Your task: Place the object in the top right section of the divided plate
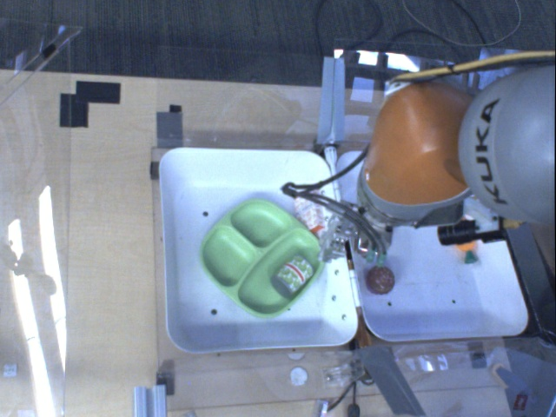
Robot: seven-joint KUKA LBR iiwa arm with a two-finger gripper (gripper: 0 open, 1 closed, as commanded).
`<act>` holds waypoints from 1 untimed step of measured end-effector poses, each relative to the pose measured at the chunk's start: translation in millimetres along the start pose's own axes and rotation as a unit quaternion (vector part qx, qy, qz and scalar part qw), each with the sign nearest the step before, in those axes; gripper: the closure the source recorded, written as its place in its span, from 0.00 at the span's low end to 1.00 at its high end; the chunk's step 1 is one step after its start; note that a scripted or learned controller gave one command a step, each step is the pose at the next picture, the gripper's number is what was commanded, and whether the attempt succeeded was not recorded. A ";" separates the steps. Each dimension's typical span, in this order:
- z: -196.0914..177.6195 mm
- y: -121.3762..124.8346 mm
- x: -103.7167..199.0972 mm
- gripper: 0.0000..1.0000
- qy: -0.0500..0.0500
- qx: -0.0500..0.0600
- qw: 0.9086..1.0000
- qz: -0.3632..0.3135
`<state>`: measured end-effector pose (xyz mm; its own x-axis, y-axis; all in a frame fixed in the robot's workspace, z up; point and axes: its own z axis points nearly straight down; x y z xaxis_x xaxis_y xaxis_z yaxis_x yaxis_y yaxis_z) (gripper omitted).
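Green divided plate [252, 254] lies left of the claw [347, 243]; a small packet [294, 274] lies just lower-left. Claw state: cannot tell.

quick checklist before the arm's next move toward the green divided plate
1. Divided plate inside the left bin: ok.
2. Plate section nearest the arm free: not ok, a small can already lies there.
3. Gripper position: ok, over the left bin's right edge, beside the plate.
4. Object between fingers: cannot tell, wrapper-like clutter sits at the gripper.
5. Other items out of the path: ok, brown ball and small orange piece lie in the right bin.
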<state>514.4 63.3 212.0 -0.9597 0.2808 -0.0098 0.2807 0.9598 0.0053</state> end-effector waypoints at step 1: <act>27.2 47.9 9.8 1.00 0.003 0.001 1.000 0.021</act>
<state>518.8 112.1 184.9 -0.9474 0.3200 -0.0046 0.3200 0.9474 0.0042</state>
